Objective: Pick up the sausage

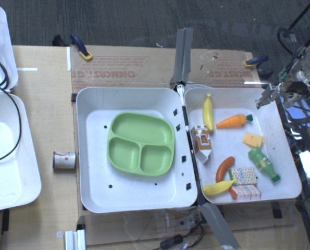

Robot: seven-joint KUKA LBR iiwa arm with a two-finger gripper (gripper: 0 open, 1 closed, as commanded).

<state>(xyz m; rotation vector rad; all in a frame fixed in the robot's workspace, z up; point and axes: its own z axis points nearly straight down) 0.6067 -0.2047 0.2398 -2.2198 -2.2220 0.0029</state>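
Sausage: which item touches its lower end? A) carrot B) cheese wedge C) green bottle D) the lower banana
D: the sausage lies tilted in the right bin, and its lower end meets the lower banana; the carrot, green bottle and cheese wedge lie apart from it.

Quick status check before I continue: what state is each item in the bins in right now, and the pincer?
sausage: lying loose in right bin
carrot: lying flat
green bottle: on its side
small carton: tipped over
green plate: right side up
pincer: over right bin's edge
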